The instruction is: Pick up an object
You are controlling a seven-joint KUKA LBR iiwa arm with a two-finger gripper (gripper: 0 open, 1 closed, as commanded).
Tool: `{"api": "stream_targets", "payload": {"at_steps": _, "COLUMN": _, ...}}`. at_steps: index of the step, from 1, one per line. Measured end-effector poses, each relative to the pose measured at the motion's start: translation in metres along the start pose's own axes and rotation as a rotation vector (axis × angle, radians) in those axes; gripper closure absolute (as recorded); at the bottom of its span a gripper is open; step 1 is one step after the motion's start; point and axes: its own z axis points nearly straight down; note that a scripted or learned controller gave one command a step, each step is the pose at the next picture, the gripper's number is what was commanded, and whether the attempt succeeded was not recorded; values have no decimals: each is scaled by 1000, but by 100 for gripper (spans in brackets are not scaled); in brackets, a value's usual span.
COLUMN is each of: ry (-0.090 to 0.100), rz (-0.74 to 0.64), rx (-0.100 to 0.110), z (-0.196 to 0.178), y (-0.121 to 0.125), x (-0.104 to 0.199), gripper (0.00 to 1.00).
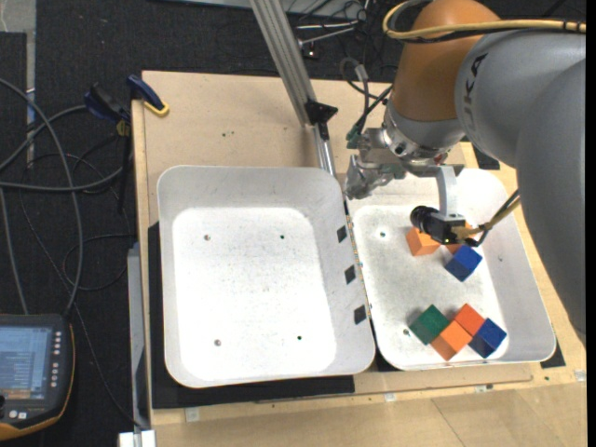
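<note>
Several small blocks lie in the right bin (521,343). An orange block (421,242) and a blue block (463,262) sit near its middle right. A green block (429,324), another orange block (459,331) and another blue block (489,338) cluster at the near edge. My gripper (359,185) hangs over the far left corner of the right bin, close to the divide between the bins. It is well apart from all the blocks and nothing shows in it.
The left bin (177,250) lies beside the right one. A slanted metal strut (289,59) runs down to the bins' far edge next to the gripper. A black fitting with cables (436,222) hangs off the wrist above the orange block.
</note>
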Motion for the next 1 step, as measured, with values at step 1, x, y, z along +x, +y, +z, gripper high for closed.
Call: {"api": "stream_targets", "payload": {"at_steps": 1, "ry": -1, "rz": 1, "rx": 1, "z": 5, "y": -12, "x": 47, "gripper": 100}}
